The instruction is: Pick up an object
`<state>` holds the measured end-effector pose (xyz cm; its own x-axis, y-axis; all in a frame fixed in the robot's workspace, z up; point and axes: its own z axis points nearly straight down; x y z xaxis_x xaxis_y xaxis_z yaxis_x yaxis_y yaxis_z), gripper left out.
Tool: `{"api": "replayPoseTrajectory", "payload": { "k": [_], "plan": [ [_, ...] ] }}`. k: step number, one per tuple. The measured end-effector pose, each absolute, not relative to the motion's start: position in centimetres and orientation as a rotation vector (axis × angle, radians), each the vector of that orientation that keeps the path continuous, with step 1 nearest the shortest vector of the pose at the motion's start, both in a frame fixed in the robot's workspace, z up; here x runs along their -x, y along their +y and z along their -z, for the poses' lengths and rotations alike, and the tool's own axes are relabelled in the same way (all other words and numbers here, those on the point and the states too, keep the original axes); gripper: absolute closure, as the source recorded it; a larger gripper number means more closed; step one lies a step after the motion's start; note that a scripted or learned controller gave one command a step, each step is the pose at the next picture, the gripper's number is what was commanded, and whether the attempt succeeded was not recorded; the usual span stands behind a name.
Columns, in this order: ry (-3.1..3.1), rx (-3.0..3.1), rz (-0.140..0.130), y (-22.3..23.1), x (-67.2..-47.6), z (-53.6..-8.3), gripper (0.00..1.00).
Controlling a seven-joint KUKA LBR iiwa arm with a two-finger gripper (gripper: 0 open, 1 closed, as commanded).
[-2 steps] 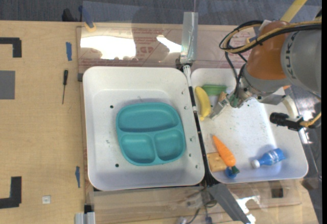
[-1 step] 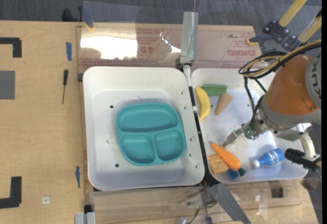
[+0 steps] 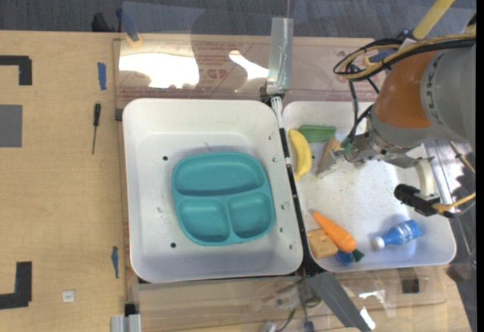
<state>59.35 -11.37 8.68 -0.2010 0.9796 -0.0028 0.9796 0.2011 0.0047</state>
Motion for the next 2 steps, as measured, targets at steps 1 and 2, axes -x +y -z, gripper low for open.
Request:
{"api": "replayPoseTrajectory", "payload": {
  "k": [1,2],
  "plan": [
    [2.653,-1.688,0.003,-11.9,-53.4,-16.8,0.00],
    [2.569,-1.810,0.002,-10.6,-60.7,-9.1,0.00]
  ]
}}
